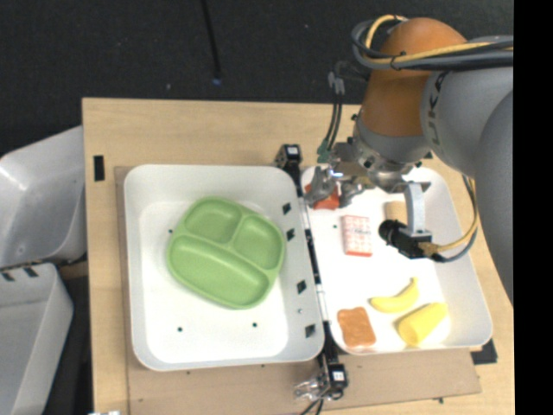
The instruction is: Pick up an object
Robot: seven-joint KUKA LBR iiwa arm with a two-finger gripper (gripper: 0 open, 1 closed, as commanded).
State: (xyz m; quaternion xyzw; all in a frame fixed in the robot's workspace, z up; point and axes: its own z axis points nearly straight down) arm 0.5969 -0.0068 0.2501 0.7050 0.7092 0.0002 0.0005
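Under my arm lies a pale wooden surface (199, 128). Two shallow white bins rest directly on it, side by side and touching: the left bin (147, 318) and the right bin (467, 292).

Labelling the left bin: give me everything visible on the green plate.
The green plate is a pale green divided dish, seemingly plastic, with three compartments: one large, running along its lower left, and two smaller ones toward its upper right. Rounded outline, raised rim, nothing in the compartments. It lies right way up, turned at a slant, on the floor of the left bin, roughly central.
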